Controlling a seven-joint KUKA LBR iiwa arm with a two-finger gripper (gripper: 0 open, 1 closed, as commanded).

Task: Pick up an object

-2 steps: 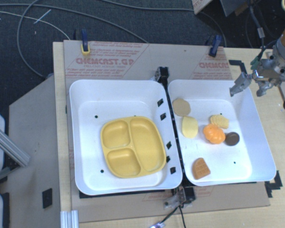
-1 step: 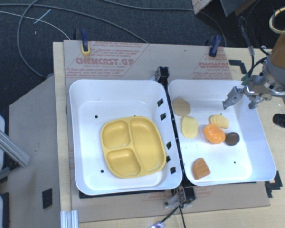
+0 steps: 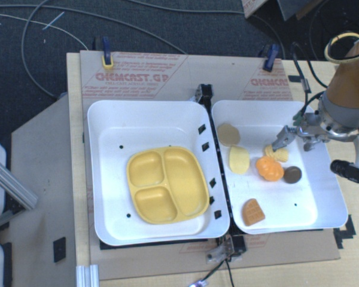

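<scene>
Two white bins sit side by side on your bench: the left bin (image 3: pixel 102 160) carries a yellow divided tray (image 3: pixel 166 184) with three compartments, lying a little toward the 5 o'clock side of the bin floor. The right bin (image 3: pixel 323 202) holds the loose pieces you have to choose from.

Look at the right bin as a clock face. Near 10 o'clock lies a tan round piece (image 3: pixel 228 134). Just below it, toward 9 o'clock, sits a pale yellow block (image 3: pixel 239 159), close to it but apart. Near the centre you see an orange ball-like item (image 3: pixel 269 169), and touching its 3 o'clock side is a small dark brown round piece (image 3: pixel 292 174). At 12 o'clock from the orange item, touching or nearly touching it, rests a small pale yellow piece (image 3: pixel 279 154). Down at 7 o'clock lies a brown bread-like chunk (image 3: pixel 253 211), well apart from the others.

The gripper (image 3: pixel 282 141) comes in from the 3 o'clock side and hangs over the upper part of the right bin, its tip right above the small pale yellow piece. You cannot tell from this view whether the jaws are parted or closed, nor whether anything sits between them.
</scene>
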